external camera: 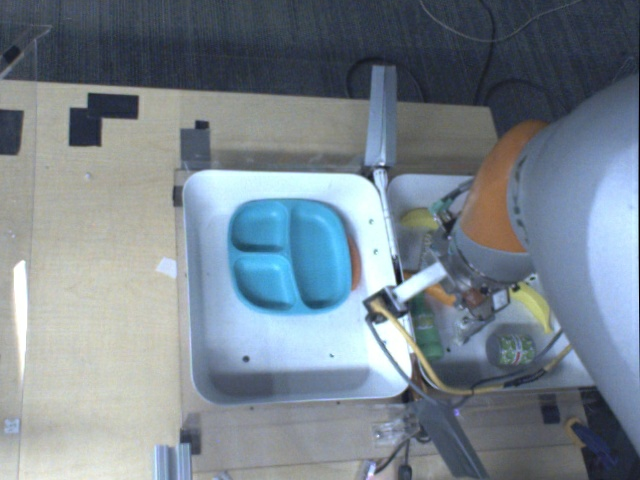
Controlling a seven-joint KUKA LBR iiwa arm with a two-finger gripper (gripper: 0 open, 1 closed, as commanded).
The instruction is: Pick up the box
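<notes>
The gripper (467, 300) hangs low inside the right bin (400, 193), under the grey wrist and the orange band (495, 203) of the arm. It is crowded by metal parts and shadow, so whether it is open or closed cannot be told, and nothing can be seen held in it.

Just to its left, a white oblong piece (421, 285) juts out at a slant toward the wall between the bins. It ends in a dark fitting from which a yellow cable (405, 353) loops down toward the near edge. Whether this piece is the box or part of the tool cannot be told.

Just below and left of the gripper lies a green bottle (428, 334). Near it on the right sits a round green-and-white can (514, 349), and above the can a banana (537, 306). Beyond the gripper, at the far side of the bin, is a small yellow thing (421, 219).

Well to the left, the left bin (215, 368) holds a blue divided tray (290, 254), with an orange edge (356, 264) showing at its right side. Both bins rest on the wooden counter (90, 298).
</notes>
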